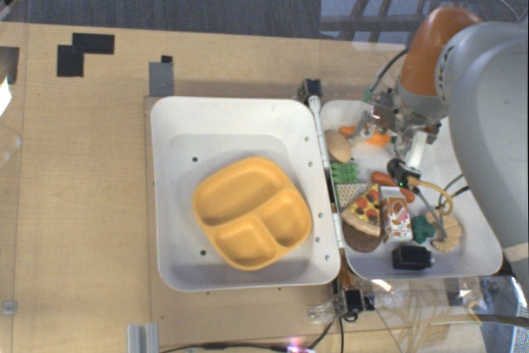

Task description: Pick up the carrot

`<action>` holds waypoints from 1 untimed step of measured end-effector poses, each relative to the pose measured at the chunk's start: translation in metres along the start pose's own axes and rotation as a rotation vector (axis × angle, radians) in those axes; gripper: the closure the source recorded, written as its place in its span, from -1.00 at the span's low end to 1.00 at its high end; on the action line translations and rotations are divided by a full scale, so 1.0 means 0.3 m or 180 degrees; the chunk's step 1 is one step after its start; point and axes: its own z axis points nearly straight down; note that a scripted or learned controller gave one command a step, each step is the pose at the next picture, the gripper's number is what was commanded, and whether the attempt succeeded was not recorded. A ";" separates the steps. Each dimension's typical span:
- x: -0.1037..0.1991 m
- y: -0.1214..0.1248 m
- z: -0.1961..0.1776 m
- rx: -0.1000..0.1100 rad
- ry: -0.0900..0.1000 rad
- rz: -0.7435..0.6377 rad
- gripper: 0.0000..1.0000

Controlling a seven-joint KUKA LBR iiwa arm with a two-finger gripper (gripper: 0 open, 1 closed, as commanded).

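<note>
Up at the far end of the right bin, the carrot lies with its long axis roughly left to right, directly beside the end effector; whether it is gripped cannot be told. Nearer in that bin sit a pizza slice, a small carton and a black block. Meanwhile the left bin holds a yellow divided plate.
</note>
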 end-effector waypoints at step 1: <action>0.014 0.012 -0.047 -0.0061 0.0023 -0.0023 1.00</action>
